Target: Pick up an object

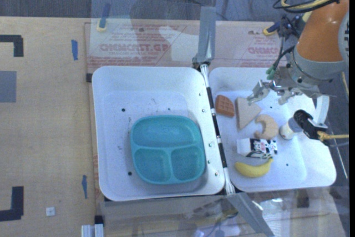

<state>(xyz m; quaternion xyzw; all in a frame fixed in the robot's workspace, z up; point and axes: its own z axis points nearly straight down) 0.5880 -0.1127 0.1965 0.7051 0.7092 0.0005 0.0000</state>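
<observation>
at upper right of the frame, reaching in: grey arm (319, 30) with orange band, ending in the end effector (272, 91), spread wide with nothing between the fingers, poised above the upper part of the right bin (324, 172).

inside that bin, just below and left of the end effector: a pale wedge (247, 112), flanked on the left by a brown waffle piece (224, 105) and on the lower right by a tan curved piece (268, 126). beside that, to the right, a small white ball (287, 131). lower down, a small white-and-black packet (258, 146), then a banana (254, 168) near the bin's bottom edge.

in the left bin (111, 86), at centre frame on the wooden tabletop (44, 119): a teal divided plate (167, 148).
</observation>
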